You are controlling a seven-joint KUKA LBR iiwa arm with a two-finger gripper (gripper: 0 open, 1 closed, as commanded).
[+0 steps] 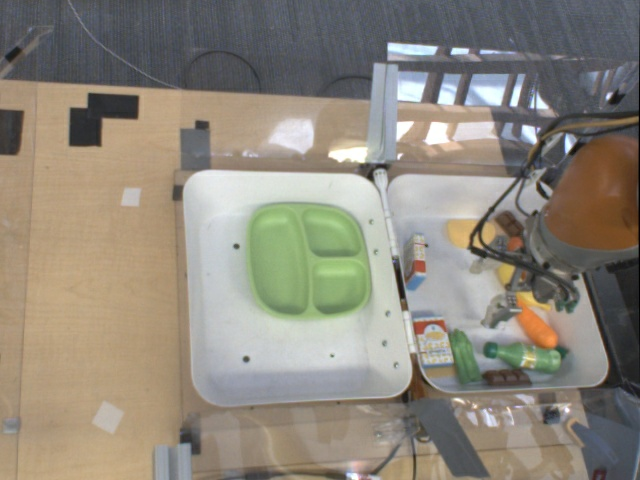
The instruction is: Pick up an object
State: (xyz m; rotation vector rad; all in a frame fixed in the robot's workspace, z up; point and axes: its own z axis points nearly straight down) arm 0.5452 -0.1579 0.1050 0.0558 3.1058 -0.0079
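Lower right of frame: the gripper (pixel 522 303) hovers low in the right bin (pixel 600 368), just above an orange carrot (pixel 537 327). Finger state cannot be told. Approach step, seemingly; next, descend and close.

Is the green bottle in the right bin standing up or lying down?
Lying down. The green bottle rests on its side on the floor of the right bin, its length running across the view, just below the carrot.
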